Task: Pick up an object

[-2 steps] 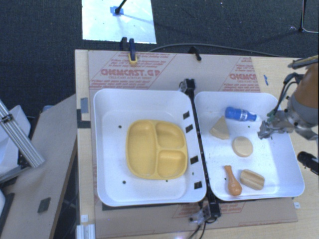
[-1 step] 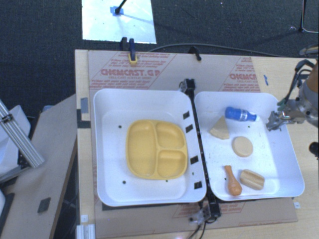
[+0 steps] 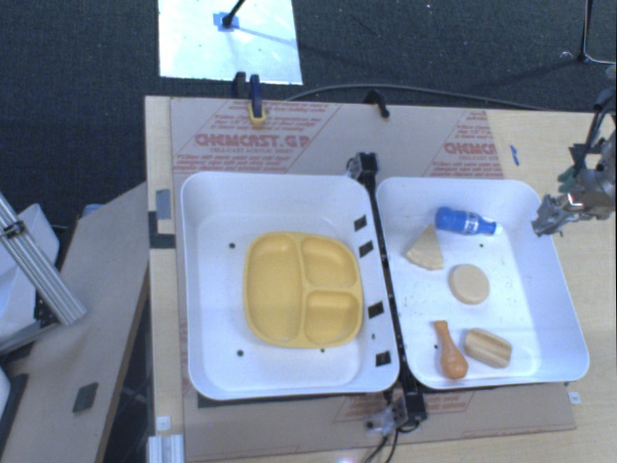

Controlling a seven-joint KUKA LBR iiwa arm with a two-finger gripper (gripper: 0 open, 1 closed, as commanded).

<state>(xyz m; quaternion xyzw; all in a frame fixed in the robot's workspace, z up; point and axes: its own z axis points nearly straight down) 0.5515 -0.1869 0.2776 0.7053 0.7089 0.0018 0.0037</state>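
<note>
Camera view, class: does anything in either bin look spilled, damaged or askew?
Little stands out. The blue bottle lies on its side in the right bin, as do the other loose food toys there. The yellow divided plate sits flat in the left bin. Nothing looks spilled or broken.

Both bins look like smooth, glossy white plastic; the yellow tray at nine o'clock looks matt plastic.

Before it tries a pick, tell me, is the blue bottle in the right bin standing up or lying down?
Lying down. The blue bottle rests on its side on the right bin's floor, its long axis running across the view.
</note>
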